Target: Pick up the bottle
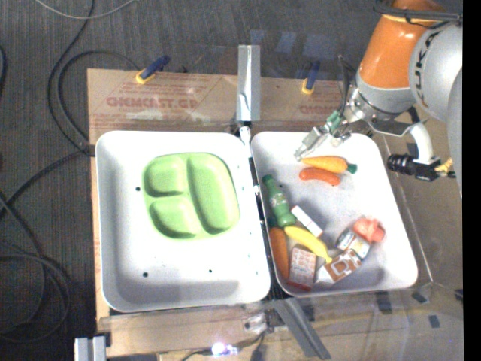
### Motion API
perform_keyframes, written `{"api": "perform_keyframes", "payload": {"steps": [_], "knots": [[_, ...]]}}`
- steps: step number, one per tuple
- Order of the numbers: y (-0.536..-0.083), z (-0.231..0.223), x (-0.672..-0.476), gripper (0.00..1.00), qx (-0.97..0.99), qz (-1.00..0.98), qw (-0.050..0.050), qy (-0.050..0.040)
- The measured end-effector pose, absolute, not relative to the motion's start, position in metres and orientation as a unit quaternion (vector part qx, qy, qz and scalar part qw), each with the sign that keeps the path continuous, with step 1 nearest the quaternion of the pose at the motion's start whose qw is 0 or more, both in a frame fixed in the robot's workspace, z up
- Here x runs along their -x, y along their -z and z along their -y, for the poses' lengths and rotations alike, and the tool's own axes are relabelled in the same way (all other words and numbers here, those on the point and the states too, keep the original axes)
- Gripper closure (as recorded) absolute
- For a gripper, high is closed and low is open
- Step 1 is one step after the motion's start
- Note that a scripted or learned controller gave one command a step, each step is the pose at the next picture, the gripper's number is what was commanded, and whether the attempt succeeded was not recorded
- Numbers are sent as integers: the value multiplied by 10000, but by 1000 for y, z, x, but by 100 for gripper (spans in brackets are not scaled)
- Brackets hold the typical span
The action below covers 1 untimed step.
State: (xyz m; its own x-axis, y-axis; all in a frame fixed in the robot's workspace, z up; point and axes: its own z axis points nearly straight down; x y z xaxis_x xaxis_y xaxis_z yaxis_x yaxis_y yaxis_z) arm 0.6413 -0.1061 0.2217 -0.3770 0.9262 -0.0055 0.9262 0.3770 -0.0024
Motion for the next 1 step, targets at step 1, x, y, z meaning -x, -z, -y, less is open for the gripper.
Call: {"api": "perform_keyframes", "payload": {"steps": [1], "knots": [[-231, 107, -642, 100, -5582, -8297, 29, 44]]}}
